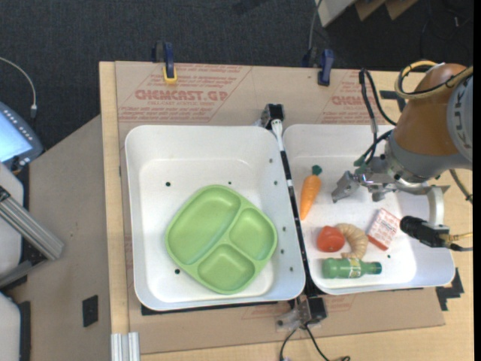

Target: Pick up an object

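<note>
In the camera view the task looks barely begun, as a judgement from how things lie: every object sits on a bin floor and nothing is lifted; the gripper (353, 187) hangs over the upper middle of the right bin (331, 138), just right of the carrot (310, 192), and its fingers (343, 190) appear parted with nothing between them, though the dark metal blurs together and the gap is hard to read; the grey arm with its orange band (425, 122) comes in from the right edge of the frame; what remains, then, is the whole pick: choosing a thing, lowering onto it, closing and lifting. The left bin (150, 145), at centre left of the frame, holds a green divided plate (220, 238) with three compartments, lying flat toward its lower half; the right bin holds the candidates for grasping: the orange carrot with its green tip, upright along the bin's left wall; a red tomato-like piece (330, 238) lower down, touching a tan curved piece (353, 237) just beside it; a green bottle (350, 268) lying on its side along the lower edge; a small red-and-white packet (383, 228) to the right, near the gripper; both bins rest on the cardboard-covered counter (113, 201).
</note>
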Tool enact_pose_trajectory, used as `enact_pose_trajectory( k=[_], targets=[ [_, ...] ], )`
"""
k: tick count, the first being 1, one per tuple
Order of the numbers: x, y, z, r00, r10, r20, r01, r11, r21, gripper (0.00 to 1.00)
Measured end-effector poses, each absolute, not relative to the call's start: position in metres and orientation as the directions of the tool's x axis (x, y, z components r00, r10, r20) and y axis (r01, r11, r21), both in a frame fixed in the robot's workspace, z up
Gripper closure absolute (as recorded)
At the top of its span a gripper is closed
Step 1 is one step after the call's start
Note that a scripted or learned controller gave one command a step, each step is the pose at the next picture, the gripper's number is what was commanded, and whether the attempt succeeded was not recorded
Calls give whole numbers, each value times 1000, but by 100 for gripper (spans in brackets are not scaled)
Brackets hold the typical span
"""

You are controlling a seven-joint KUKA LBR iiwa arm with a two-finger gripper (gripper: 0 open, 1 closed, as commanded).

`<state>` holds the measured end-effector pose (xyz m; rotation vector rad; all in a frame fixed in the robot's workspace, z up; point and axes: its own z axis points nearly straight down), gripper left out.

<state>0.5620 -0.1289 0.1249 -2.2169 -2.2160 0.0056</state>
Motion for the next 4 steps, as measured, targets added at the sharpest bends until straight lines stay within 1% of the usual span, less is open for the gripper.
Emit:
enact_pose_trajectory(
  k=[1,2,3,4],
  targets=[
    [561,-128,82,1,1000,2,1000,-1,-6,0],
    [563,-129,95,1,1000,0,1000,-1,1,100],
    [566,-139,153,1,1000,-3,1000,-1,7,100],
    [566,-139,218,-1,1000,-3,1000,1,8,100]
  ],
)
